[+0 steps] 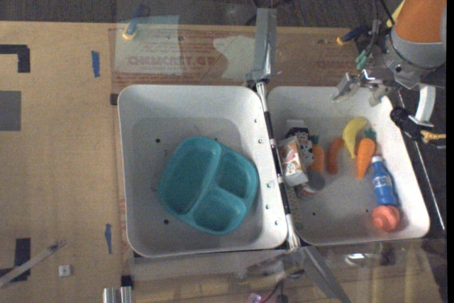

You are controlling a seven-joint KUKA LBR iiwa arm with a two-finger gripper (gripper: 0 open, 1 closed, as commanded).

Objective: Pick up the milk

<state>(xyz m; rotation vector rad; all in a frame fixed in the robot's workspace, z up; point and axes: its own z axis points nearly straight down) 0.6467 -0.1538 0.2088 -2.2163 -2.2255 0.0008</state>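
We see the milk carton (292,160) lying at the right bin's (333,234) left wall, long axis running up-down in view. Our gripper (358,84) hovers over the bin's far edge, up-right of the carton, holding nothing.

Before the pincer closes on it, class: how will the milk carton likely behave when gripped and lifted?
The milk carton looks like a small boxy pack, so probably light and unlikely to roll. It lies tilted against the right bin's left wall, so a grip may nudge it. Its flat printed sides could slip or dent.
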